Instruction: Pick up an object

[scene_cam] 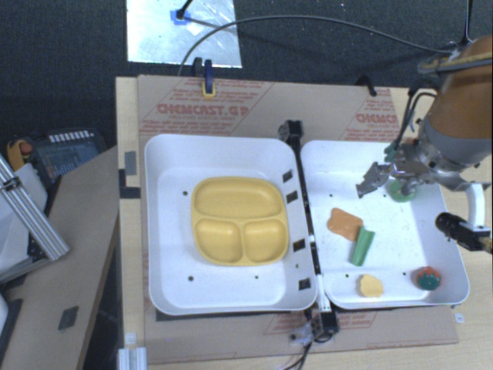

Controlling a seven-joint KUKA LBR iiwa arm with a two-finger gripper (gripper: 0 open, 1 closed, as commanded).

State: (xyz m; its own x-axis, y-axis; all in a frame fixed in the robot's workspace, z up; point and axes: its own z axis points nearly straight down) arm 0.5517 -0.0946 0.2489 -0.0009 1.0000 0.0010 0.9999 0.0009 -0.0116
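1. Nearest to the camera, at the front edge of the bench (pixel 231 338), a small dark clamp (pixel 320 326) with wires sits where the two bins meet; it is too small to make out its parts.
2. In the right bin (pixel 339 295), close to the front wall, lies a yellow piece (pixel 370 286). In the front right corner there is a small round toy (pixel 427 278), teal with some red on top; what it is I cannot tell.
3. A little farther in, a green block (pixel 362 247) lies at a slant, and its upper end is just beside an orange block (pixel 344 223). If they touch is hard to say.
4. The left bin (pixel 166 206) holds a yellow tray (pixel 239 220) with three compartments, one wide at the back and two smaller at the front.
5. At the right edge, a black part (pixel 461 232) reaches over the wall of the right bin and is cut off by the frame.
6. The gripper (pixel 385 177) hangs over the back part of the right bin. Its grey fingers (pixel 371 182) point to the left and appear spread, with nothing between them. Just behind them, a pale green round thing (pixel 400 190) is half hidden by the wrist.
7. The arm (pixel 462 114) is cut off at the right edge.
8. Farthest away, behind the bench, a shiny plate (pixel 185 21) lies on the dark floor, with a cable (pixel 323 23) across it.
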